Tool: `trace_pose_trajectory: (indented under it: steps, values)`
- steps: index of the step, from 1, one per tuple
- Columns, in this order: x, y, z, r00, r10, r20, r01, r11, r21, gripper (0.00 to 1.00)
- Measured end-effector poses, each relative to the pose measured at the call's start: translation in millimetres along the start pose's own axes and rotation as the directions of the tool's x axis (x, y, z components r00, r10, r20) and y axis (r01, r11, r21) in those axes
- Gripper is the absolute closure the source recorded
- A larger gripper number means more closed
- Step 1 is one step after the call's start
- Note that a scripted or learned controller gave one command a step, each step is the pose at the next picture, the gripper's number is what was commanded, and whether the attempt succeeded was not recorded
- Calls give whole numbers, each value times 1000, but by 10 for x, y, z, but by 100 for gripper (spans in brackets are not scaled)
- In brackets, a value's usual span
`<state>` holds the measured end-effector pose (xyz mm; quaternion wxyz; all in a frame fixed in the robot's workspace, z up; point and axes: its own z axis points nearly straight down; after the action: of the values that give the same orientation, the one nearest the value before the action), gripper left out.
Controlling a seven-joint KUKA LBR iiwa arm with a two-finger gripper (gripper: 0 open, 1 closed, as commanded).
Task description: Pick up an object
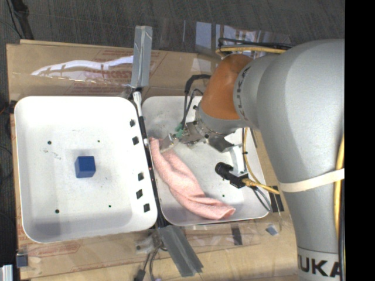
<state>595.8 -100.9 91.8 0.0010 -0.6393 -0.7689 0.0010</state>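
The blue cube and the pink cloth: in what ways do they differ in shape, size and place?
The blue cube is small and boxy; the pink cloth is long, soft and crumpled. The blue cube sits alone in the left bin, away from the walls; the pink cloth lies in the right bin along its left wall, below the gripper. Both rest on a white bin floor.

I see two bins side by side on the bench: the left bin (35, 215) holds a cube (85, 166) left of its middle. In the right bin (252, 214) a cloth (181, 183) runs from the left wall, mid-depth, toward the near right. The gripper (183, 134) sits just beyond the cloth's far end, the arm (293, 116) reaching in from the right.
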Motion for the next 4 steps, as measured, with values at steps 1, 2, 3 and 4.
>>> trace_pose_trajectory:
  steps: [1,2,3,4]
  values:
    - [58,-416,5,997,-79,-1,79,997,0,0]
    - [74,-937,9,994,-107,-2,107,994,0,0]
    - [74,-930,-87,994,-113,-2,113,994,1,100]
    - [72,-931,-87,994,-112,-1,112,994,1,0]
